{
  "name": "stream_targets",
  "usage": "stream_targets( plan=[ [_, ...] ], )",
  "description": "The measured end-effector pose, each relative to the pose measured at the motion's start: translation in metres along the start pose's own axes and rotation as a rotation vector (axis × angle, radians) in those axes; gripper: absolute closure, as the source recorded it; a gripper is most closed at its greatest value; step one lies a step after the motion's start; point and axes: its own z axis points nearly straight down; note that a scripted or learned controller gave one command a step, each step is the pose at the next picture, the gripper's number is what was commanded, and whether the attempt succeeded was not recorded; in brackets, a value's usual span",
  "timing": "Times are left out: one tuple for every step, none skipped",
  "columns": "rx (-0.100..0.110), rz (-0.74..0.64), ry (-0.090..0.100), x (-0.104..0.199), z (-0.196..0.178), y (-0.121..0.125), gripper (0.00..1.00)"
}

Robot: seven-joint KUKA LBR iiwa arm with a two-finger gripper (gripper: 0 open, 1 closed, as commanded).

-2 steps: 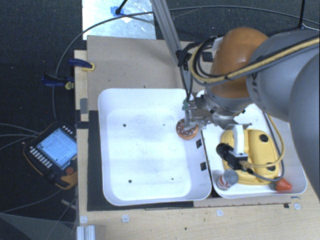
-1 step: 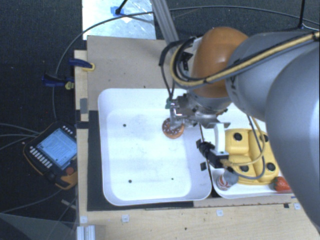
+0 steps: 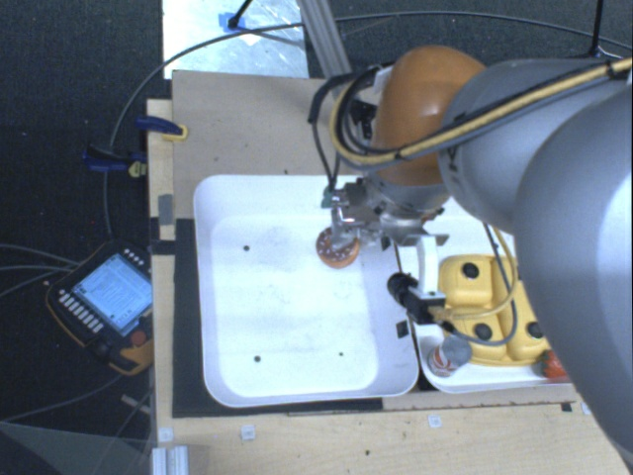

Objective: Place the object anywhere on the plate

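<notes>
- Two white bins on a tan table (image 3: 247, 146), side by side.
- Left bin (image 3: 287, 354): big, white, a few tiny dark dots on its floor.
- Small round brown object (image 3: 338, 249) with a pinkish middle, up near the far right side of the left bin.
- Gripper (image 3: 346, 224) right above that round object, touching or almost touching it; hard to say which.
- Open or closed fingers: cannot tell, too dark and too crowded there.
- Big grey arm (image 3: 554, 156) with an orange band (image 3: 420, 107), reaching in over the right bin.
- Right bin (image 3: 465, 382): a yellow toy (image 3: 480, 300) with dark spots, and a small grey and red thing (image 3: 447, 354) near the front left corner.
- No way to pick out a plate for sure.
- Handheld screen (image 3: 109, 300) with a blue glow, off the table's left edge.
- Blue clamp (image 3: 148, 127) at the far left corner of the table.
</notes>
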Motion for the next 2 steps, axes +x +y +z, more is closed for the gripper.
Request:
stream_targets(
  plan=[
    [0.002, 0.001, 0.0, -0.0009, -0.0146, -0.0141, 1.0],
    [0.001, 0.0, 0.0, -0.0008, -0.0141, -0.0137, 0.0]
  ],
)
